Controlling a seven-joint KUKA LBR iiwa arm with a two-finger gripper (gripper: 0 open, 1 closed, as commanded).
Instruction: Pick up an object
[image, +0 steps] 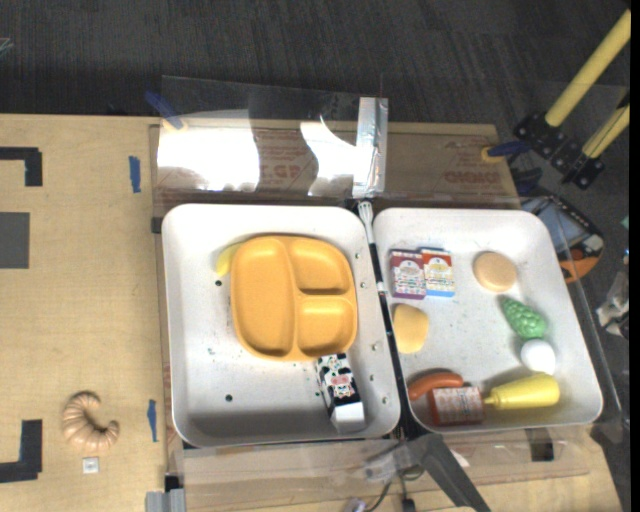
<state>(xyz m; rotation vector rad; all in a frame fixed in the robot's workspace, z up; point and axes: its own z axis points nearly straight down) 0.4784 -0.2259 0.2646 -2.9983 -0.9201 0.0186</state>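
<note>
Plainly, whether the claw is open or closed cannot be told. Objects to pick lie in two white bins. The left bin (190, 330) holds one yellow divided plate (295, 295) and one cow-print carton (340, 388) near its front edge. The right bin (560, 260) holds two small boxes (422, 274) side by side, one tan disc (494, 270), one yellow-tan piece (410, 327), one green item (524, 318), one white ball (538, 355), one yellow bottle (522, 392) and one red-labelled bottle (455, 403). One croissant (90, 420) lies on the surface (70, 300), well apart.
</note>
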